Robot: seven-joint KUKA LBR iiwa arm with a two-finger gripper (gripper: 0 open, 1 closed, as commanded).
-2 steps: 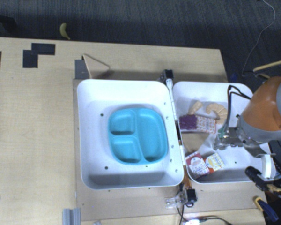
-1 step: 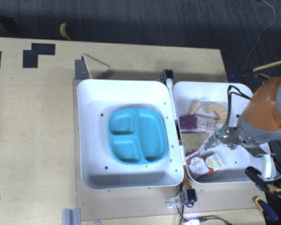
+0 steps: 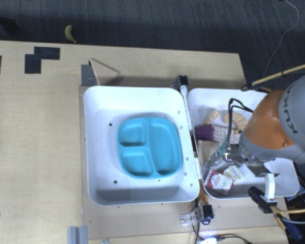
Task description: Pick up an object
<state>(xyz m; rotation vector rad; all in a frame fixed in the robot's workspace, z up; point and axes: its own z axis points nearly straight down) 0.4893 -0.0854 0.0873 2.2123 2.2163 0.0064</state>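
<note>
In the camera view, the left bin (image 3: pixel 96 136) holds a blue tray (image 3: pixel 150 146) with three compartments, lying flat in its middle. The right bin (image 3: pixel 290 184) is crowded. The arm (image 3: pixel 274 126), grey with an orange band, reaches in from the right and covers much of it. The gripper (image 3: pixel 222 156) is low among the objects near the bin's left wall; whether it is open or closed, I cannot tell, because the wrist and the clutter hide it. Just below it lies a red and white packet (image 3: pixel 219 183). Above it is a purple object (image 3: pixel 204 132), and further up some beige pieces (image 3: pixel 236 118). A black cable (image 3: pixel 234 105) loops over the arm.
</note>
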